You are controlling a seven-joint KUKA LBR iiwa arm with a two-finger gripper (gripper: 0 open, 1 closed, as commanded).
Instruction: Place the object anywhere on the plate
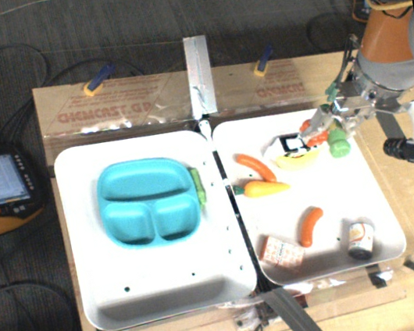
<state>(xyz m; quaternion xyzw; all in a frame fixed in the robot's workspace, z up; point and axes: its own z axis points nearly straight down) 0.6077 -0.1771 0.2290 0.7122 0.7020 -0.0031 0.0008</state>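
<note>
1. My pincer [326,130] hovers over the far right corner of the right bin [379,194], low among the toy foods there. Whether it is released or clenched I cannot tell from this angle.
2. Just beside it lie a green piece [339,147], a small red-orange bit [314,134] and a yellow banana-like piece [298,157]; I cannot say that any of them is in my grasp.
3. Further off in the same bin: an orange carrot [254,165], a yellow-orange pepper [263,187], a sausage [310,225], a small box [280,252] and a can [359,237].
4. The blue plate [150,201] sits in the left bin [101,282], well apart from me, with a thin green item [197,186] at its right rim.
5. I judge this the pick step: nothing sits on the plate yet.
6. Next calls for a firm grasp, a clean lift, then a carry left across the divider to above the plate.
</note>
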